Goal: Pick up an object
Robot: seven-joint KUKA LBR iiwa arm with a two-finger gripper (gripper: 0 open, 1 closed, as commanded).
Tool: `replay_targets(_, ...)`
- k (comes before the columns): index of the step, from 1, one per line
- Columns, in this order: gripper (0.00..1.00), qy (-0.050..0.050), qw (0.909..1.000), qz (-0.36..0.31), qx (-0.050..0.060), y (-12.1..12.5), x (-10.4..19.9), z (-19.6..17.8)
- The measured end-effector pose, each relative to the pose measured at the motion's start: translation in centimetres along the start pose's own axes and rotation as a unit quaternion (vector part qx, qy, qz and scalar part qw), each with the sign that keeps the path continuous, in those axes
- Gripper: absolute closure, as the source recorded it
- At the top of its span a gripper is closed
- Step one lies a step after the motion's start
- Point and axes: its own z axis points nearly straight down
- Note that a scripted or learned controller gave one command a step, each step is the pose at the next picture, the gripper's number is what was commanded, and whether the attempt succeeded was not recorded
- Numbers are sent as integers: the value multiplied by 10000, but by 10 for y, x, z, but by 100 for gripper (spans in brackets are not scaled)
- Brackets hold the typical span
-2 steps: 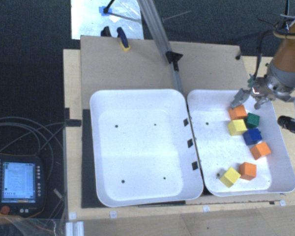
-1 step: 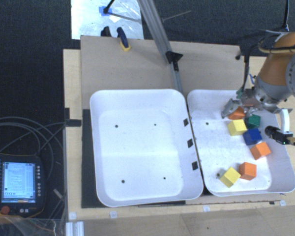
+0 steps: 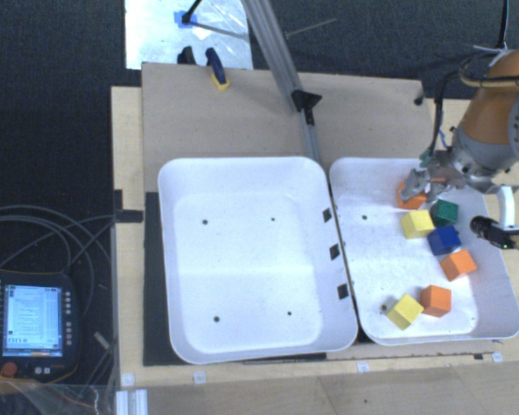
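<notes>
While reaching from right, tool (image 3: 418,185) low over orange block (image 3: 409,199)

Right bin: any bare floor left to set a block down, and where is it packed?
In the shallow white right bin, the floor is bare along its left half, from the divider to the upper yellow cube. The right half is packed: green cube, blue cube, orange cubes, lower yellow cube. The claw sits at the top.

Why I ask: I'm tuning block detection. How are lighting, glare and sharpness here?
Camera view: even light, soft shadows; the white bins look bright, nearly washed out; glare on the shiny sheet at top; blocks such as the yellow block read clearly; the tool looks slightly soft.
</notes>
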Motion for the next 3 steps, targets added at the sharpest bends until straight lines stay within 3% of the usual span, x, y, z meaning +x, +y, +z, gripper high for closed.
replay_targets(1,100,-2,10000,-2,-15,8,5,-62)
replay_targets(3,100,0,10000,3,-5,3,1,-151)
